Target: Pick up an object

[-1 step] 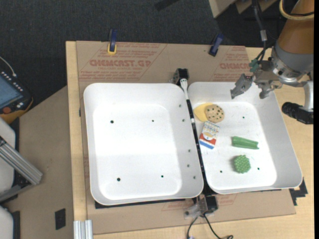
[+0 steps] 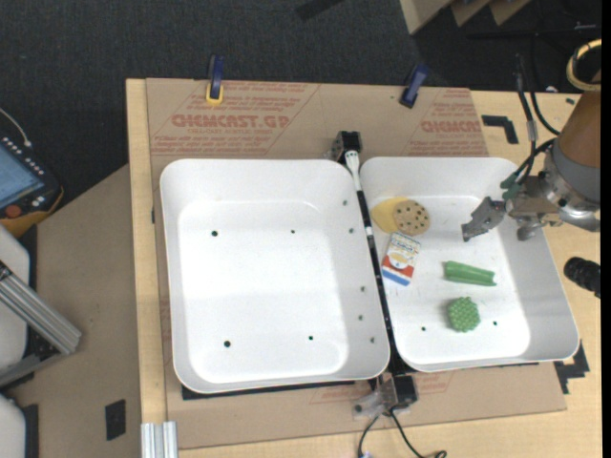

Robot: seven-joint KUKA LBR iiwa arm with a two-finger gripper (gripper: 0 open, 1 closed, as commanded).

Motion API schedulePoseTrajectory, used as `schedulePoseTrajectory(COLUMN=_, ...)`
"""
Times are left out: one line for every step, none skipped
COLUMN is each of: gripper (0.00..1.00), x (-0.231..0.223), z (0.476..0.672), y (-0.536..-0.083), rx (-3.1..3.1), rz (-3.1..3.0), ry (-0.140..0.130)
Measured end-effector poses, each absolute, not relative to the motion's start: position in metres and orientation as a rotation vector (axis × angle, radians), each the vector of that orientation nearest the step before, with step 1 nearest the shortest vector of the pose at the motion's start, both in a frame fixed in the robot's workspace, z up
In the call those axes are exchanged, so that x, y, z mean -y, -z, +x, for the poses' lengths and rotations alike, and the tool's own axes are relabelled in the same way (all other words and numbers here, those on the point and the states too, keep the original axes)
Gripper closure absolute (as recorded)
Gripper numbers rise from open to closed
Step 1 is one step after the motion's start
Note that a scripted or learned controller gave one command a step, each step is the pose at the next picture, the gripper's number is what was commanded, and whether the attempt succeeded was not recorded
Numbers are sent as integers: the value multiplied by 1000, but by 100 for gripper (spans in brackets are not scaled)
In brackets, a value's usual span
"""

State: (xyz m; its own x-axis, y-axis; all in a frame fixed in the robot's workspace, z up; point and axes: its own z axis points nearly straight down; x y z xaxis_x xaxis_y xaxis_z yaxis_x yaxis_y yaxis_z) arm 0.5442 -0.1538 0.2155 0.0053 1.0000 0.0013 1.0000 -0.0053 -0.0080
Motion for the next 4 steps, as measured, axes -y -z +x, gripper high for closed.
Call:
schedulePoseTrajectory(gripper=0, x=115, z=538, y=-178, rx=2220, rz=-2215, ry=-3)
schedulePoseTrajectory(gripper=0, x=125, z=476, y=-190, rx=2214, rz=-2221, ry=-4)
schedulePoseTrajectory(gripper=0, x=146, z=485, y=-80, rx=2215, rz=-2223, ry=-2)
schedulePoseTrajectory(gripper=0, x=107, z=538, y=-85, rx=2230, rz=-2219, ry=4)
